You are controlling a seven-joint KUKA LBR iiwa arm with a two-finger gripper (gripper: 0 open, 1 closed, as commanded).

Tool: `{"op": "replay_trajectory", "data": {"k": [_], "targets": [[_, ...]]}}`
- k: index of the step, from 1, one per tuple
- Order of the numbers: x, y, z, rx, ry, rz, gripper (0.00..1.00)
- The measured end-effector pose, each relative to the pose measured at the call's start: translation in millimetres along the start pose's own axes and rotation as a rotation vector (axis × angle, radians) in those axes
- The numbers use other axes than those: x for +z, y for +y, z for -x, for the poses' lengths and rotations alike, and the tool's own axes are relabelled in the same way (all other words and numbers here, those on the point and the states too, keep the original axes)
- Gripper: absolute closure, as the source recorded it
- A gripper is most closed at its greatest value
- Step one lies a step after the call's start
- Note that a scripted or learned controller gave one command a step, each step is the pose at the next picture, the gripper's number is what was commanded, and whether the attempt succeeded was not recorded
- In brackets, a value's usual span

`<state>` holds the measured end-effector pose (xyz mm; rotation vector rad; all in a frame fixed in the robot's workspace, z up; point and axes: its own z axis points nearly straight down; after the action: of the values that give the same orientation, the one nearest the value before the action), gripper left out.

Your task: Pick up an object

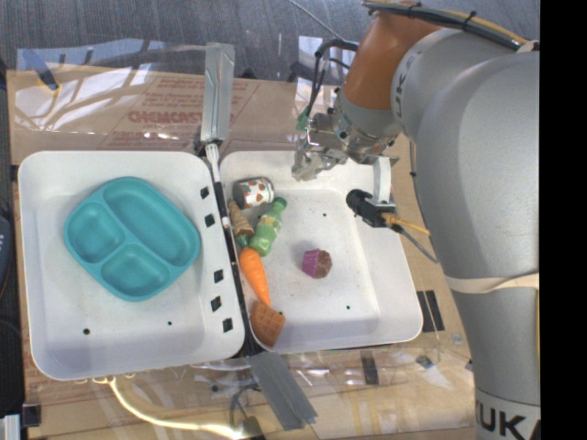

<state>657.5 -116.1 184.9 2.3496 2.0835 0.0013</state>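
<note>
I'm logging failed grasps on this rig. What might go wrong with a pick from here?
The green bottle, carrot and small can crowd the right bin's left wall, so fingers may hit the wall or grab two. The purple piece is small and may slip. The gripper hovers near the rear rim.

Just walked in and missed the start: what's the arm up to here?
The arm's gripper hangs over the far edge of the right bin, with nothing between its fingers. The toys lie untouched along that bin's left side: a carrot, a green bottle and a small can, with a purple piece mid-bin. The left bin holds a teal plate.
</note>
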Motion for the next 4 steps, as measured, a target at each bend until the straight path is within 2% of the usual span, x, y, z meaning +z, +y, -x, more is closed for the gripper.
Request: {"op": "replay_trajectory", "data": {"k": [1,2,3,4], "targets": [[76.5,-1.2,-13.0,0.412,0.0,0.0,1.0],[42.3,-3.0,-16.0,0.776,-0.001,-0.005,1.0],[54.3,-11.2,9.4,0.935,-0.002,-0.011,1.0],[94.5,-19.6,13.9,1.243,-0.003,-0.013,1.0]]}}
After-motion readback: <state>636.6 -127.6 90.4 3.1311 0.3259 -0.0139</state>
